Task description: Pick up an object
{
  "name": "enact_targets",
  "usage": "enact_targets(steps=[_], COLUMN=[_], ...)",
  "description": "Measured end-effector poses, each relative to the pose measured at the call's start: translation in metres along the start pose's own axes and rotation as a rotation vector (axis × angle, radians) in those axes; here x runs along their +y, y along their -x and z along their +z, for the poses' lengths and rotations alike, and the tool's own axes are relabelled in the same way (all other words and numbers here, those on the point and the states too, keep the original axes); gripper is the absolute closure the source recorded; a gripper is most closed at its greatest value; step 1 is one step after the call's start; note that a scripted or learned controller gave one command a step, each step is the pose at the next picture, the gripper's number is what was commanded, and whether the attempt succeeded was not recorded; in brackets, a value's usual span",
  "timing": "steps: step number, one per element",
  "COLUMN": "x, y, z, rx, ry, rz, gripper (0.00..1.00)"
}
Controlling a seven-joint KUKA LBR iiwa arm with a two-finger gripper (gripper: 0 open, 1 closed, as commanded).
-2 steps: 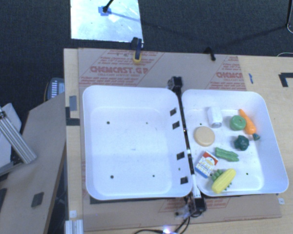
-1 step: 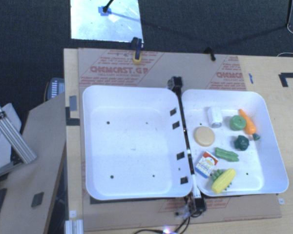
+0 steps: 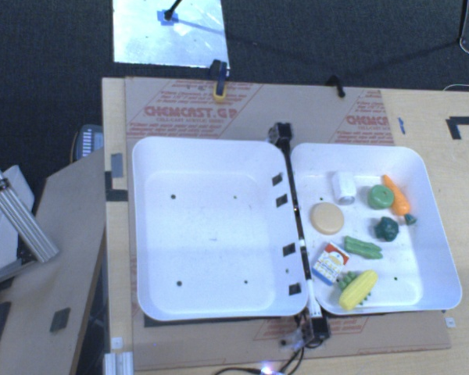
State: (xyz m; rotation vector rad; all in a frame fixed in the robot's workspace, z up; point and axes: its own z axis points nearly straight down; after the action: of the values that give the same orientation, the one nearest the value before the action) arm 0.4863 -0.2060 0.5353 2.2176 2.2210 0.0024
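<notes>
arm pose: can't tell
wrist: can't tell
tool state: can't tell

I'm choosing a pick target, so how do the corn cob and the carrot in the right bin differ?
The corn is yellow; the carrot is orange. The corn lies near the front edge of the right bin, beside a small carton, while the carrot lies toward the back right, against a green round piece. The corn looks thicker than the carrot. Both are elongated toy foods lying flat.
</notes>
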Motion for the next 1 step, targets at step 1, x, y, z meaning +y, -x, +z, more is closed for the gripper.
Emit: enact_targets(steps=[1], x=[0.0001], y=[-0.0826], z=[0.129], rx=[0.006], ry=[-0.013], rz=[-0.01], gripper=[1.0])
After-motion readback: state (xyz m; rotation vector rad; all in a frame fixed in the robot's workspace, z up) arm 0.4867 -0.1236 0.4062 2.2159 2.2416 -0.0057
